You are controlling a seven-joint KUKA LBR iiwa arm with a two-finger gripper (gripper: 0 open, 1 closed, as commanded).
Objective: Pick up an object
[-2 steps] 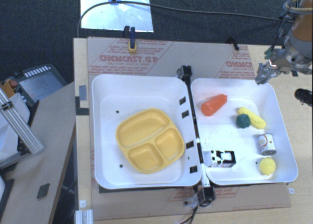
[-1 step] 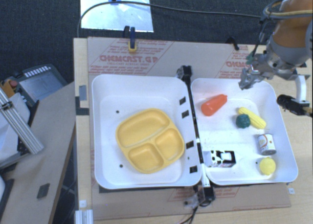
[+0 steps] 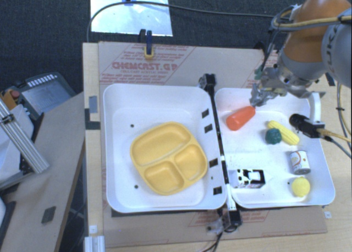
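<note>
You see two white bins side by side on the bench. Take the carrot (image 3: 240, 118) as your landmark: it lies tilted in the right bin (image 3: 324, 190), near that bin's far left corner, its thick end toward the divider between the bins.

The gripper (image 3: 258, 99) hangs just above and to the right of the carrot's narrow end, very close to it. You cannot tell from this slant whether it touches the carrot, and you cannot tell whether the claw is apart or together; the tips are too small and dark to read. Nothing shows between them.

To the right of the carrot lies a corn cob (image 3: 283, 132), and just below that a green ball (image 3: 273, 136), touching or nearly touching the cob. Further right of the carrot and nearer you stands a small can (image 3: 298, 162), with a lemon (image 3: 301, 186) nearer still. Below the carrot, at the bin's near left corner, lies a black-and-white toy (image 3: 251, 177).

Left of the carrot, across the divider, the left bin (image 3: 118, 102) holds a yellow tray (image 3: 167, 157) with three compartments.
</note>
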